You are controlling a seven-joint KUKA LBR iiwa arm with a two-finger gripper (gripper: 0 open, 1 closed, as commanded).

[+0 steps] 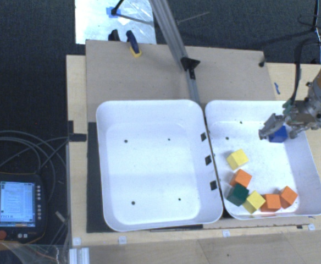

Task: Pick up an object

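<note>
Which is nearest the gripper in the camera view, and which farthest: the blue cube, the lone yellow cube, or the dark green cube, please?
1. Blue cube, right at the gripper.
2. Lone yellow cube, mid right bin.
3. Dark green cube, near the bin's front-left corner.

Smooth glossy white plastic bins [149,111]
</note>
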